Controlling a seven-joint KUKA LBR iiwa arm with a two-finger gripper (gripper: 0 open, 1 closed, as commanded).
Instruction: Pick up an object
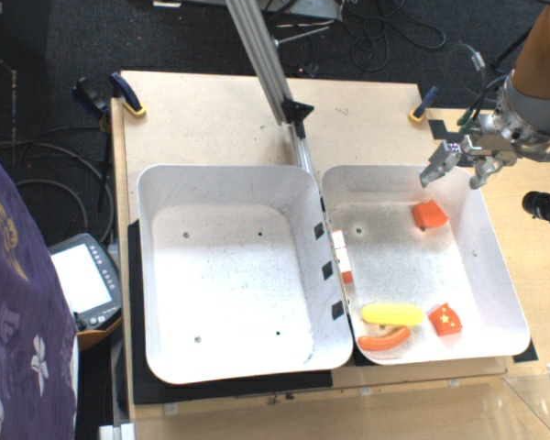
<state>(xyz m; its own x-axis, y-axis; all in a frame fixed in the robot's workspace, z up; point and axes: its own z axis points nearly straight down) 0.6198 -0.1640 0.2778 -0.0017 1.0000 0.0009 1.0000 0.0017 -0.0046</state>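
the tool (458,170) hangs over the far right part of the right bin (495,273), its two fingers spread wide apart with nothing between them. the arm (541,71) comes in from the upper right corner, grey at the wrist with an orange band above.

just below the tool, near the far wall of the right bin, lies an orange block (430,214), apart from the fingers. at the near end of the same bin sit three more things close together: a yellow banana-like piece (392,314), an orange-red curved piece (384,339) touching it just in front, and a small red block (445,320) with a yellow mark to their right.

the left bin (156,246) stands beside the right one on the bench (211,117).
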